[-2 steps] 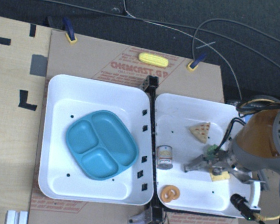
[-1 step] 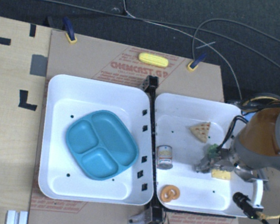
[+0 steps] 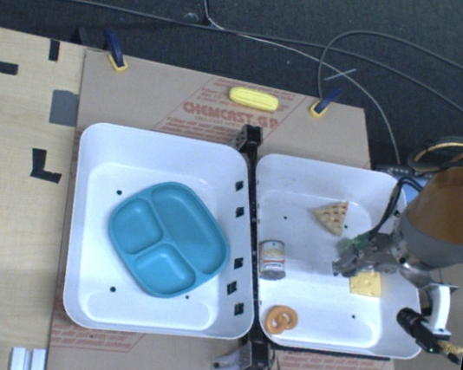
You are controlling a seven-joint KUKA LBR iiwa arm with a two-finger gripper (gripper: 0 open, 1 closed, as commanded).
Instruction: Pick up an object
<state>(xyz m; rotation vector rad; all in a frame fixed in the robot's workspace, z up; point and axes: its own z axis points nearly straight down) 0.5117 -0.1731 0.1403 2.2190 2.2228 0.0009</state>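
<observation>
We see the gripper [image 3: 358, 258] low over the right bin [image 3: 312, 334], just beside the yellow cracker square [image 3: 365, 285] near the bin's right wall, and we cannot tell how it is set or whether it grasps anything. Around it lie a tan triangular chip [image 3: 332, 215] toward the back, a small tin can [image 3: 272, 259] by the divider and an orange pretzel [image 3: 281, 320] at the front, all apart from the gripper. The left bin [image 3: 105, 150] carries a blue sectioned plate [image 3: 168, 239], and a yellow banana-like toy [image 3: 253, 99] rests on the cardboard [image 3: 141, 94] behind the bins.
</observation>
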